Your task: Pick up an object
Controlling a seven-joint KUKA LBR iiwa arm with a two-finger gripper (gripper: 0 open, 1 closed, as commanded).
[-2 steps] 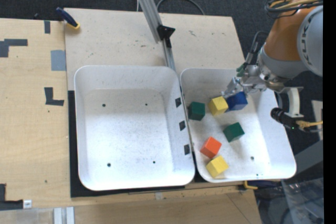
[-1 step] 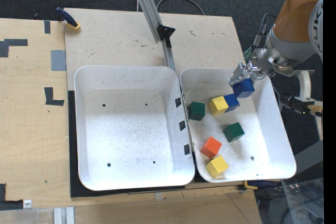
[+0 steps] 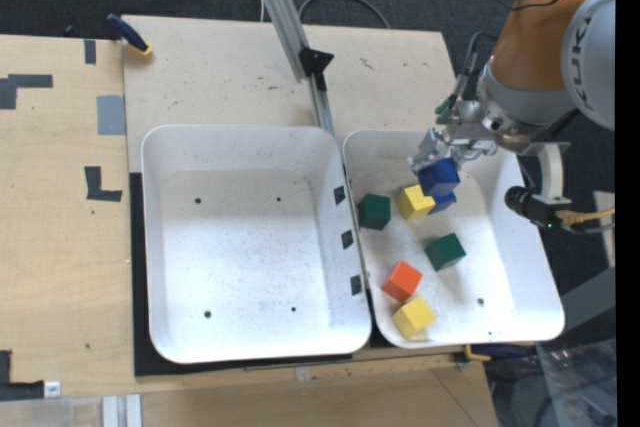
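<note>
A blue block (image 3: 439,181) sits in the upper part of the right bin (image 3: 520,300), directly under the pincer (image 3: 437,153), and you can see it touching a yellow block (image 3: 414,202) at its lower left. Whether the pincer is spread or pinching the blue block, you cannot tell from this angle. Around them you find a green block (image 3: 375,211) near the bin's left wall, another green block (image 3: 445,251) lower down, an orange block (image 3: 403,280) and a second yellow block (image 3: 413,317) near the bottom. The left bin (image 3: 160,245) lies beside it on the surface (image 3: 220,75). The arm (image 3: 545,35) reaches in from the right.
</note>
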